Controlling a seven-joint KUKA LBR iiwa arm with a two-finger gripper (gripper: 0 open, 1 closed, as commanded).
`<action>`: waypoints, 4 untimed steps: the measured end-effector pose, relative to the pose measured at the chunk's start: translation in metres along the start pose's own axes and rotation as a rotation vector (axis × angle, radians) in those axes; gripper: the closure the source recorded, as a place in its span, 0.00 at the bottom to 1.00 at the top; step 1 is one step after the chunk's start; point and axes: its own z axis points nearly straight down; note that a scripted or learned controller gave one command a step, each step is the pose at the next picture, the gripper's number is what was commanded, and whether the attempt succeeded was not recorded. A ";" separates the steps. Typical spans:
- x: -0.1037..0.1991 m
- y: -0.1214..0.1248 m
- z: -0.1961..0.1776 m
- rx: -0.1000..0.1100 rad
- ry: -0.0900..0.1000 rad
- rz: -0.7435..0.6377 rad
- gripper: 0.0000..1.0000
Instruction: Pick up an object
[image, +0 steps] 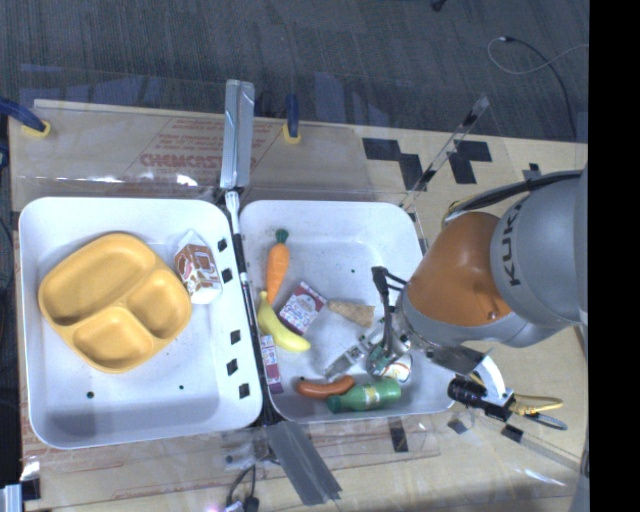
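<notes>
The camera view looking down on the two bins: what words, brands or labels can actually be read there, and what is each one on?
"KUK": large letters on the grey arm, cut off at the picture's edge.
Red printing on the bench sheet behind the left bin: too blurred to read.
Small red packet in the right bin: label too small to read.
Brown and white carton beside the yellow tray: print unreadable.

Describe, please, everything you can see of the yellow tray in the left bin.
The yellow tray is a rounded, shallow dish that looks like moulded plastic, split by raised ridges into three compartments: one long one along the upper side and two smaller ones below. It lies flat, right side up, turned at a slant, in the left bin, towards its far left part. Nothing lies in it. A small brown and white carton sits at its upper right edge, seemingly touching it.
</notes>
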 end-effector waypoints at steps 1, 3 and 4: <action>-0.007 0.082 -0.108 -0.003 -0.007 -0.388 0.00; 0.011 0.122 -0.005 -0.004 -0.014 -0.594 0.00; -0.019 0.163 -0.002 -0.002 -0.008 -0.727 0.00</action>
